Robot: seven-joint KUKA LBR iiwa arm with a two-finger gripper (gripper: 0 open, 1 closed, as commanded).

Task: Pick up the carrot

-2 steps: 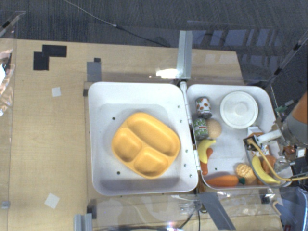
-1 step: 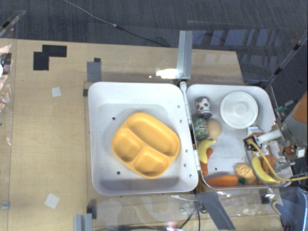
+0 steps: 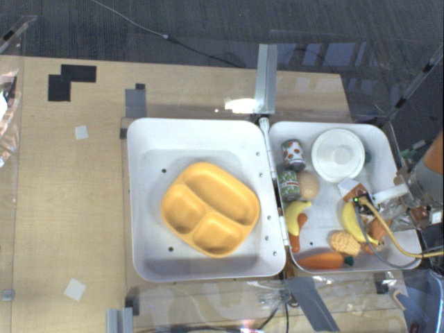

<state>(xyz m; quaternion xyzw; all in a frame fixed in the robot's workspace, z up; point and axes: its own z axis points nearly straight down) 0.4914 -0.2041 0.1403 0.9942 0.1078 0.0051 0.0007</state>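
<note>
The carrot [image 3: 321, 260] is orange with a green stub at its right end. It lies flat along the front wall of the right bin [image 3: 385, 136]. My gripper [image 3: 397, 210] hangs over the right side of that bin, up and to the right of the carrot and apart from it. A yellow cable loops beneath it. Nothing can be seen held in it.
A yellow divided plate [image 3: 210, 207] lies in the left bin [image 3: 146, 144]. The right bin also holds a white round bowl [image 3: 338, 154], two small cans [image 3: 293, 154], two bananas [image 3: 297, 213], a bumpy tan piece [image 3: 343, 242] just above the carrot, and a small orange item [image 3: 375, 230].
</note>
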